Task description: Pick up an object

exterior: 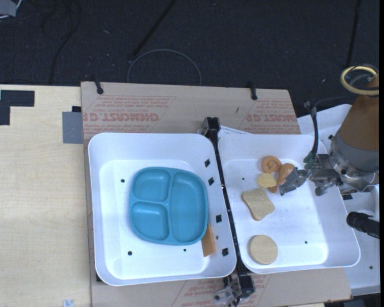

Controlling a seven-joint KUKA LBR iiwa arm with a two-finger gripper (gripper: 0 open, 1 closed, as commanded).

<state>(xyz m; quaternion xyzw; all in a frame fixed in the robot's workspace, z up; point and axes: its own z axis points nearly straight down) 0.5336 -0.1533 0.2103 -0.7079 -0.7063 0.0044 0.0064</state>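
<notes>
Dark carpet with loose cables lay behind a pale wooden bench [32, 190], on which a cardboard sheet [179, 110] carried two white bins. Inside the left bin [109, 152] sat a blue divided plate [168, 204], with a thin tan strip [208, 240] at its lower right edge. Moving across, the right bin [307, 248] held a slice of toy bread [258, 204], a round cracker [264, 249] nearer the front, a small yellow piece [267, 180] and a curled pretzel [271, 165]. Just beside these last two, the gripper [291, 178] hung low, and whether it was parted or closed could not be told. Those toys looked light, stiff and smooth; the bread seemed best pinched across its narrow edges.
</notes>
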